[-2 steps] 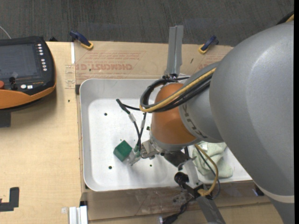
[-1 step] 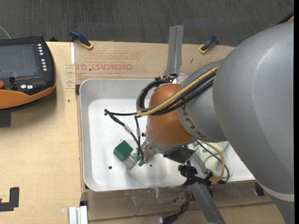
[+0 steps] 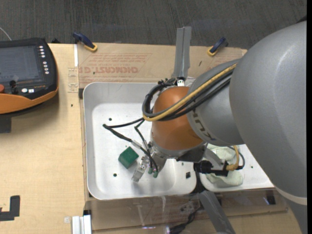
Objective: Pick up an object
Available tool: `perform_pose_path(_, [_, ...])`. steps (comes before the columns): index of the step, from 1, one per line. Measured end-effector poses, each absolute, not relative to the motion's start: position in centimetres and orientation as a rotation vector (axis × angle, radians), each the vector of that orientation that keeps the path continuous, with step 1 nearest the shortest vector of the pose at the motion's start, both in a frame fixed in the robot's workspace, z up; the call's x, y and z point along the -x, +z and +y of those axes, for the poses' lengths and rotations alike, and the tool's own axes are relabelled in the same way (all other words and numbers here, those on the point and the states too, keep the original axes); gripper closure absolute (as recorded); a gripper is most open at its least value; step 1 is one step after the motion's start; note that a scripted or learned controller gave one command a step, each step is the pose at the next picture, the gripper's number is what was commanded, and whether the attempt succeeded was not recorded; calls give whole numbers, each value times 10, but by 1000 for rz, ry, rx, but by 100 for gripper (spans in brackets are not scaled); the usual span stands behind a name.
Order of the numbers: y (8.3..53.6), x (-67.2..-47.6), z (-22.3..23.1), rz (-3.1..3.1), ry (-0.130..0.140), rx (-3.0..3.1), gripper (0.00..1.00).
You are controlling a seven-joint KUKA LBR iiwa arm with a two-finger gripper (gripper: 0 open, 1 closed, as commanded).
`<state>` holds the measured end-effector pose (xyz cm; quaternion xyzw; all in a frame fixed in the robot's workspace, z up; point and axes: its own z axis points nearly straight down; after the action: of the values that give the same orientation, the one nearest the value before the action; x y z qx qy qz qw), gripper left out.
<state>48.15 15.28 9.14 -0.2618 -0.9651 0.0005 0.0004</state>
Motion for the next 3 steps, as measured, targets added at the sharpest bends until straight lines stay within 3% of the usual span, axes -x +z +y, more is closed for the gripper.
perform_pose_path(1, [91, -477, 119, -2890, 3, 1226, 0])
perform_pose_path(2, [214, -478, 117, -2839, 2, 1349, 0])
perform_pose_path(3, [307, -479, 152, -3093, -1, 568, 0])
